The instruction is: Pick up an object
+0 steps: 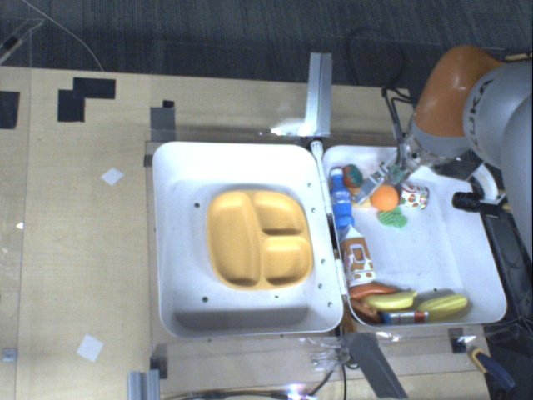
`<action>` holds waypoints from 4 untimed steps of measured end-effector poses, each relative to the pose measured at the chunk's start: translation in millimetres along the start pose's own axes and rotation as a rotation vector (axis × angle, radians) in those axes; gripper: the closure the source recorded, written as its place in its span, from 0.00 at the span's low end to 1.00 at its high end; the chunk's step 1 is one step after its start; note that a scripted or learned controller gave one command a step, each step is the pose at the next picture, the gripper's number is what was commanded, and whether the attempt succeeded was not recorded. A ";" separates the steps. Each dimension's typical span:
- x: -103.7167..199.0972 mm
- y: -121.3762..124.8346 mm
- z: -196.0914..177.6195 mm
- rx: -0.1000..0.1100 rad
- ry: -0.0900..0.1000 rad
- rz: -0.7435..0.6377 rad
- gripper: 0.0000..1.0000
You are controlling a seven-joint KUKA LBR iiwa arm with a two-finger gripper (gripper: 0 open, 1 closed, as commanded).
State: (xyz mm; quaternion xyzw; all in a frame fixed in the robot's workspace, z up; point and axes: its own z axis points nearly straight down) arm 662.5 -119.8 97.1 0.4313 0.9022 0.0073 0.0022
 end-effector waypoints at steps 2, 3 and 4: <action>63.7 -3.9 -91.0 0.006 -0.009 0.311 1.00; 41.0 -53.2 -2.9 0.007 -0.011 0.713 1.00; 34.2 -139.0 -0.7 -0.013 -0.022 0.888 1.00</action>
